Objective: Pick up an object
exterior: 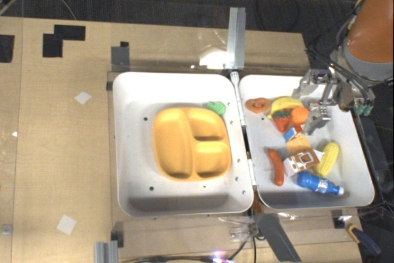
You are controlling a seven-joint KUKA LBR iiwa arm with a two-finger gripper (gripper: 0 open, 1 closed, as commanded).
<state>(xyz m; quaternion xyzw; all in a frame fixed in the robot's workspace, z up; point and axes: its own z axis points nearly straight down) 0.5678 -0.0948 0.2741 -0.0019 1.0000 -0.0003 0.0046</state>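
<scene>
My gripper [315, 101] hangs over the far right part of the right bin [363, 185], open, with nothing between its fingers. Just left of it lie a yellow banana [283, 104] and an orange fruit [299, 114], with a red strawberry [281, 123] below them. Nearer the front are an orange wedge [298, 145], a white box [301, 161], a corn cob [329, 157], a red sausage [276, 167] and a blue bottle [319, 183]. An orange-red piece [257, 105] sits at the bin's far left.
The left bin [132, 194] holds a yellow divided tray [189, 142] with a small green object [215, 108] at its far edge. A metal post [236, 34] stands behind the divider between the bins. The arm's orange band [372, 28] looms at the right.
</scene>
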